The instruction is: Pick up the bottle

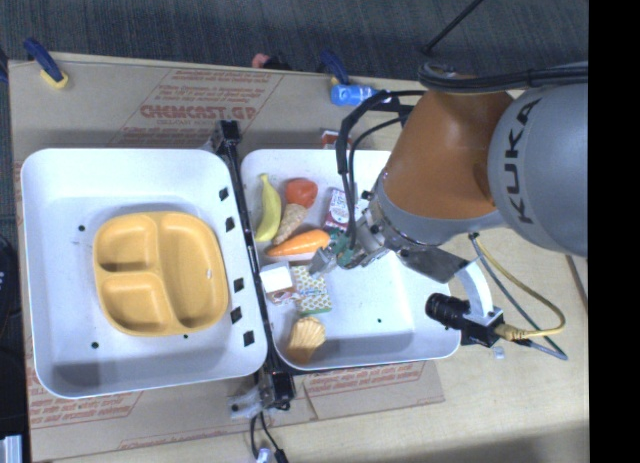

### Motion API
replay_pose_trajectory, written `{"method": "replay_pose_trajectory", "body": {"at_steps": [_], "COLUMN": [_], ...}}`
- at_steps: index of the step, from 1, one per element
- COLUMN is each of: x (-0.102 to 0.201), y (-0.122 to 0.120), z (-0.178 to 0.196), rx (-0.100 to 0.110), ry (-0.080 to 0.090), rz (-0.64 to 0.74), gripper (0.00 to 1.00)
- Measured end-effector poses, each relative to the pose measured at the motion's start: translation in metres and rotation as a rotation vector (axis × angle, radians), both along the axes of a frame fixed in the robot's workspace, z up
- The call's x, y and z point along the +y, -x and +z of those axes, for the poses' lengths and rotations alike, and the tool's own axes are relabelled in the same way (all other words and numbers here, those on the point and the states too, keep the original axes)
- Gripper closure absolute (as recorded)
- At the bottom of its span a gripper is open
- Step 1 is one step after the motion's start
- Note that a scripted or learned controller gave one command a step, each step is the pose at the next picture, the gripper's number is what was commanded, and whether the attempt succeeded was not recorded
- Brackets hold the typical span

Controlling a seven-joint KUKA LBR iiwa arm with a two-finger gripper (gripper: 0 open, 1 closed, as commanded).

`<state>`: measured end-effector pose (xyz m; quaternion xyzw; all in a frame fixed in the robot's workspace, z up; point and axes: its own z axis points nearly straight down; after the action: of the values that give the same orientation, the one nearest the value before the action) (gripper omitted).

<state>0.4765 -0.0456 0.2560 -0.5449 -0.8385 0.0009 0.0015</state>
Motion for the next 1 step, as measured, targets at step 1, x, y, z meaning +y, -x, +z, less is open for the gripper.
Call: {"method": "replay_pose_trajectory", "body": {"at_steps": [1], "x": [0.0523], "y": [0.0008], "z": [-0.0426], "rx": [0.002], "ry": [0.001], "rz": [-0.142], "gripper": [1.0]}}
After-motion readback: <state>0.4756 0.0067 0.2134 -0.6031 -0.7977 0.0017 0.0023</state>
